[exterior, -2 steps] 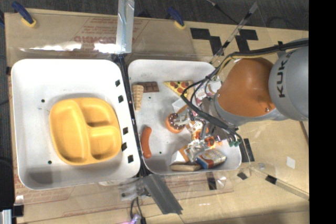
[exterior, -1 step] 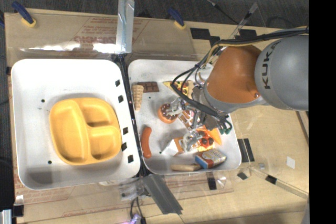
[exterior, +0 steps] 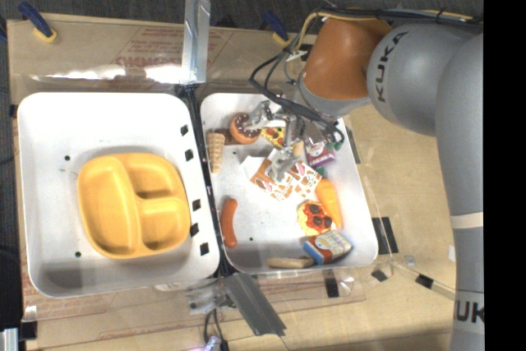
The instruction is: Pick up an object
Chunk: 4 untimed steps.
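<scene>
I hang my gripper low over the right bin, above the patterned card beside the doughnut, since the toys crowd there; whether it's clenched I cannot tell

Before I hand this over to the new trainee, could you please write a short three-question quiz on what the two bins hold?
1. True or false: the yellow tray lies in the right bin.
2. Which item lies nearest the divider between the bins? A) carrot B) sausage C) carton
3. Fill in: the gripper hangs over the ___ bin.

Key: 1 false, it lies in the left bin; 2 B; 3 right.
</scene>
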### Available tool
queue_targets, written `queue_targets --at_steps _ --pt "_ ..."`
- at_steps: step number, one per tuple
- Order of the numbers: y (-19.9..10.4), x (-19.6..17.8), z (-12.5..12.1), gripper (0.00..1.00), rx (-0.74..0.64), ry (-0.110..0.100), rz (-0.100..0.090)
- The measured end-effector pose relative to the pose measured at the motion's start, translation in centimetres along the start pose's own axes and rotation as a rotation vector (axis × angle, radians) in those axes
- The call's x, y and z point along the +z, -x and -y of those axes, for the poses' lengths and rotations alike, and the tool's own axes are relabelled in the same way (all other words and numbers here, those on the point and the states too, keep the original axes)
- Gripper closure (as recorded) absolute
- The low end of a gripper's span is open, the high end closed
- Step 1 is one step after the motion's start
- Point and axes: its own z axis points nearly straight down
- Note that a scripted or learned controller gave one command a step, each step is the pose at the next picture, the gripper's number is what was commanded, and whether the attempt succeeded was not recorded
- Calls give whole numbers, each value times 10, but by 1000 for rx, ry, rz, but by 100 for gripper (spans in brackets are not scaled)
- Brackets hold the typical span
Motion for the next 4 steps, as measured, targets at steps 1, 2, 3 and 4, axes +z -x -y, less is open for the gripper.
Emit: queue_targets --at_steps 1,2,3,4 --pt "-28 -2 -18 0 -35 -5 11" --pt "-88 14 -48 0 116 13 -24" --pt "-85 2 -48 100 109 12 -19" --pt "-32 -131 -45 100 271 7 -14"
